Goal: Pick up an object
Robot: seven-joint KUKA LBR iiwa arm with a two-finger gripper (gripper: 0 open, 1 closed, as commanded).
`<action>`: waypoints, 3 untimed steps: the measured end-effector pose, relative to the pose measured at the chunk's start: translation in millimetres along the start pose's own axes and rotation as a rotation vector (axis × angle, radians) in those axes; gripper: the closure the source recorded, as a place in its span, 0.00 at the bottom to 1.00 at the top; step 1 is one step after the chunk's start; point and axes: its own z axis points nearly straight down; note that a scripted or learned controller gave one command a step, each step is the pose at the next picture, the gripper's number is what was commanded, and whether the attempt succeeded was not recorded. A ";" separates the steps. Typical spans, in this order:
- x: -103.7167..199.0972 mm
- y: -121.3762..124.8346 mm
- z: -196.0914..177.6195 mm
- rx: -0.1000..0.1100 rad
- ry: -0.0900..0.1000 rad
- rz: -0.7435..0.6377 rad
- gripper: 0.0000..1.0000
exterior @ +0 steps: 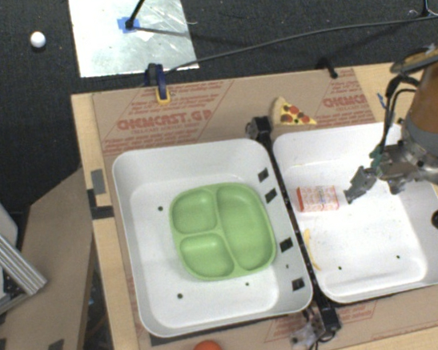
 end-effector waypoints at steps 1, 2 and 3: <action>0.2 2.6 -5.9 -0.012 -0.002 -0.003 0.00; 3.2 10.5 39.4 -0.008 -0.001 -0.001 0.00; 11.7 16.7 89.0 -0.008 -0.001 -0.001 0.00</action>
